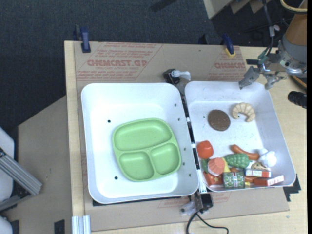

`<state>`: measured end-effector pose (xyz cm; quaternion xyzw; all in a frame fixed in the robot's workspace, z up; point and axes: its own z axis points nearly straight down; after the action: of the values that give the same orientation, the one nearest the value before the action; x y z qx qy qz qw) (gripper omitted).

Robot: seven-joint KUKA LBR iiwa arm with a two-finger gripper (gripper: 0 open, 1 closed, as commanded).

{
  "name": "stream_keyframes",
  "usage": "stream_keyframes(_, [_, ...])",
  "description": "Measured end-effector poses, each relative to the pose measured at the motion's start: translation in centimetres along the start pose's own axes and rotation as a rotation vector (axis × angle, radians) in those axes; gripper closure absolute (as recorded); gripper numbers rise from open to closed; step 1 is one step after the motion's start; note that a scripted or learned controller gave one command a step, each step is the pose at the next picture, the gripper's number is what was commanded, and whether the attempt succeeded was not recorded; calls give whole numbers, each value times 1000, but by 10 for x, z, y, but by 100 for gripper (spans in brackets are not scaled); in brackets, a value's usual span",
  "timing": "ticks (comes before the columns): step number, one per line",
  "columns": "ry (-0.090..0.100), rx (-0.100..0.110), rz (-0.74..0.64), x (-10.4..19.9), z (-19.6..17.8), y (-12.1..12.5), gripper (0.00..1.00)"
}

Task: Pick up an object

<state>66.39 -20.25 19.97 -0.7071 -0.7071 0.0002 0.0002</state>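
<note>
The right bin [273, 111] holds toy food. A brown round cookie [219, 120] and a tan croissant [243, 111] lie near its middle. A red pepper [204, 149], an orange sausage [245, 152], a green vegetable [237, 161], a small green can [234, 180] and a white piece [268, 157] crowd its near end. My gripper [255, 84] hangs over the bin's far right corner, above and behind the croissant. Its fingers [243, 83] are spread open with nothing between them.
A green three-compartment plate [146, 147] lies in the left bin [97, 106]. A small black and white fitting [175, 75] sits at the far end of the seam between the bins. Blue clamps [84, 38] pin the cardboard board's far edge.
</note>
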Motion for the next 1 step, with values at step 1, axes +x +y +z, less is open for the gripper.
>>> stream_keyframes(1, [5, 8, -9, 110, 122, -5, 0])
